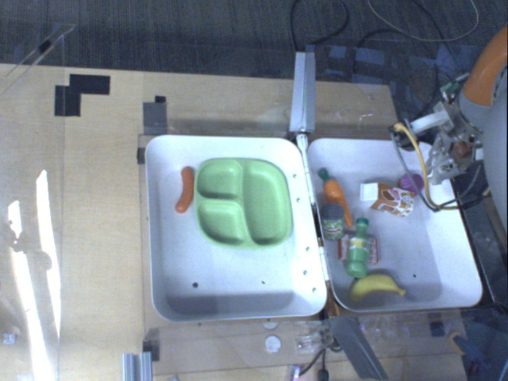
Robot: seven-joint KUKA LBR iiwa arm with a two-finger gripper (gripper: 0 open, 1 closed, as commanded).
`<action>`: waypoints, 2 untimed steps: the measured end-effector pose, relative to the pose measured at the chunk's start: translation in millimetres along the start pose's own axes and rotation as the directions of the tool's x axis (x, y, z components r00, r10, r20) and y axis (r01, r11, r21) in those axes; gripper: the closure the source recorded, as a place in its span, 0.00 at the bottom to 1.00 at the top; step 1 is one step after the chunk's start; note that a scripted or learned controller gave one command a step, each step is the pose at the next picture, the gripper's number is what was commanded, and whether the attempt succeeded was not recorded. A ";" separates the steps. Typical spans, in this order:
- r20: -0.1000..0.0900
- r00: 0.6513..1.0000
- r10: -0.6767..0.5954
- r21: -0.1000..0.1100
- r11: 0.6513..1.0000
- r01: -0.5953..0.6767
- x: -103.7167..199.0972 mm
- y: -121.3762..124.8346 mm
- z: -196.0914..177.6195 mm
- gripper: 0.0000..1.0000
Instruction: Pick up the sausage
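Sausage [185, 190]: an orange-red link lying flat in the left bin, at about 9 o'clock from the green tray, just beside the tray's left edge; its long axis runs roughly 12 to 6 o'clock. Nothing is touching it.
Green tray [243, 202]: a divided plate with three compartments, placed near the middle of the left bin, toward its 12 o'clock half.
Left bin [230, 292]: white and shallow; sausage and green tray are contained in it.
Right bin [444, 272]: white and shallow, set against the left bin at its 3 o'clock side.
Carrot [336, 195]: orange with a green top, found near the right bin's 9 o'clock wall.
Green bottle [359, 248]: laid at 6 o'clock of the carrot, over a red-labelled packet.
Banana [376, 286]: yellow, at the right bin's 6 o'clock end, just below the bottle.
Snack packet [393, 200]: orange and white, near the bin's centre, with a small white block at its 9 o'clock side.
Gripper [446, 159]: seen over the right bin's 2 o'clock corner, well apart from the sausage; whether the claw is spread or closed cannot be told.
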State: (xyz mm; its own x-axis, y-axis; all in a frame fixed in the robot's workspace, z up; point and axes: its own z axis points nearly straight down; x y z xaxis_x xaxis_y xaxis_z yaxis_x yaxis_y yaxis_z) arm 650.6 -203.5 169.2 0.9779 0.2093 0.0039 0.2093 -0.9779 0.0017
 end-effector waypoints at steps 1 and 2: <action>0.000 1.000 0.007 0.002 1.000 -0.007 -59.7 -26.4 -8.9 1.00; -0.001 0.900 -0.436 0.001 0.900 0.436 -125.9 -36.9 -35.5 1.00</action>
State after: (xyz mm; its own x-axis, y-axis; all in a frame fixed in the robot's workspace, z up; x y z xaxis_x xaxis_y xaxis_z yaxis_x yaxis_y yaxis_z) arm 519.6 -193.8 204.1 0.7885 0.6150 0.0036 0.6150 -0.7885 0.0027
